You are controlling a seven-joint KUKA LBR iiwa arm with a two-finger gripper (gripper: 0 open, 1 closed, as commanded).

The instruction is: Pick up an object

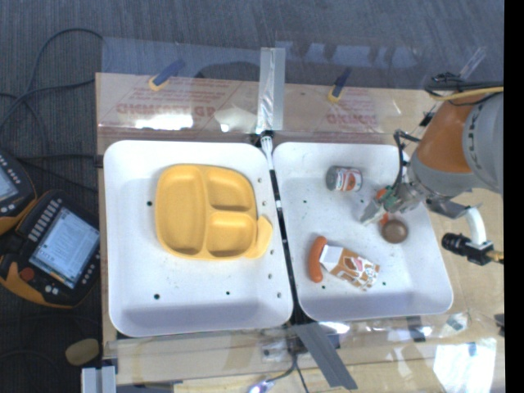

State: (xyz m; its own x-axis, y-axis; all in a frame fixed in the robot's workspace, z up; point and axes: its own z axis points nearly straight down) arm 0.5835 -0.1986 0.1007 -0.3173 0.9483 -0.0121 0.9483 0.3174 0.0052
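The gripper (383, 207) is hovering beside a small round brown object (395, 231) in the right bin (426, 293); finger state unclear.

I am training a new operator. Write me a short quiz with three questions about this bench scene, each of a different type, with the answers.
1. True or false: the yellow tray lies in the right bin.
2. Which object is nearest the claw? A) small can B) brown round object C) orange sausage-shaped toy
3. Fill in: the snack packet lies beside the ____ toy.

Key: 1 false, it is in the left bin; 2 B; 3 orange sausage-shaped.
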